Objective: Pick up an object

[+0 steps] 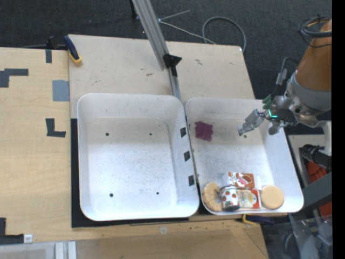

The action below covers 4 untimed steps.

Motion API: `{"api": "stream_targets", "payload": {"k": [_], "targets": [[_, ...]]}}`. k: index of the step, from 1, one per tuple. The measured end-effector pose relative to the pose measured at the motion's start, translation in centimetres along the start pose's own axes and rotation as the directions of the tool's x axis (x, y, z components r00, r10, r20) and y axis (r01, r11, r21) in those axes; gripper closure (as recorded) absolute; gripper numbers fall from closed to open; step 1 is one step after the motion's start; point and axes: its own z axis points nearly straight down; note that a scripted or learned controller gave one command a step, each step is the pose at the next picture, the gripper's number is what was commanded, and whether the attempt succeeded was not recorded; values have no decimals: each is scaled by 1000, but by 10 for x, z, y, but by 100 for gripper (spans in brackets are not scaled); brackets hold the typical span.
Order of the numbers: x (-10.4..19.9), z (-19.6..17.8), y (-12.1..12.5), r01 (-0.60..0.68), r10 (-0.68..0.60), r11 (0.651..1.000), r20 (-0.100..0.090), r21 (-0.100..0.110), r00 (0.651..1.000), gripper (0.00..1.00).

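Purple cloth (204,130) is seen near right bin's (280,161) far-left corner; packets (237,194) crowded at near edge, labels unreadable. Gripper (253,124) above, state cannot be told.

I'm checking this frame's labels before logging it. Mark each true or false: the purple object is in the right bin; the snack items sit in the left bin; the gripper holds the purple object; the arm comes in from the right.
1. The purple object is in the right bin: true.
2. The snack items sit in the left bin: false, they lie along the right bin's near edge.
3. The gripper holds the purple object: false, it is apart from it, to its right.
4. The arm comes in from the right: true.
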Motion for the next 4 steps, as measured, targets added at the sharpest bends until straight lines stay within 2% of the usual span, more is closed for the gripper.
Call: {"api": "stream_targets", "payload": {"k": [1, 2, 3, 4], "targets": [[0, -2, 1, 1, -1, 1000, 1, -3, 1000, 0], [7, 61, 2, 1, -1, 1000, 0, 3, 1000, 0], [9, 104, 2, 0, 0, 1000, 0, 2, 1000, 0], [3, 163, 7, 0, 0, 1000, 0, 4, 1000, 0]]}}
